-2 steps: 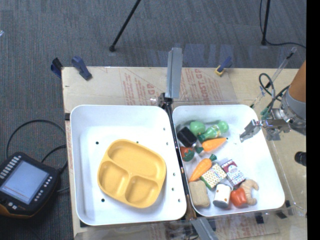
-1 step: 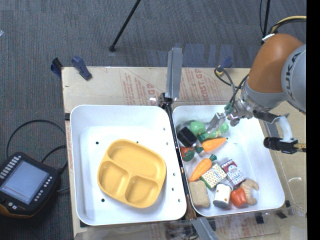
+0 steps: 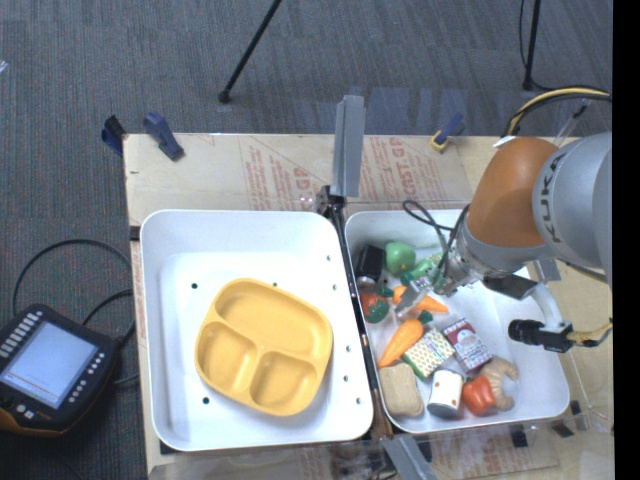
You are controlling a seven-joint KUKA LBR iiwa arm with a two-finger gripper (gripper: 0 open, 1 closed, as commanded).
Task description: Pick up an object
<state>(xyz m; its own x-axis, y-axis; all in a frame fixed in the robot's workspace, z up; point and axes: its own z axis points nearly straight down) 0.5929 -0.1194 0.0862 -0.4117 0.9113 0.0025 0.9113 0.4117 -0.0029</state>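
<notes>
Camera view, worktop with two white bins, left bin holding yellow divided plate, right bin crowded with toy food, gripper low among it, grip state hidden, carrot just below-left.

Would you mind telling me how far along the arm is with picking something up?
Done: the arm has reached into the right bin, and its gripper is low among the toys, near the green toy and the carrot. In hand: nothing visibly held; the fingers are too obscured to judge. Left: grasping and lifting an object. The yellow tray sits alone in the left bin.
</notes>
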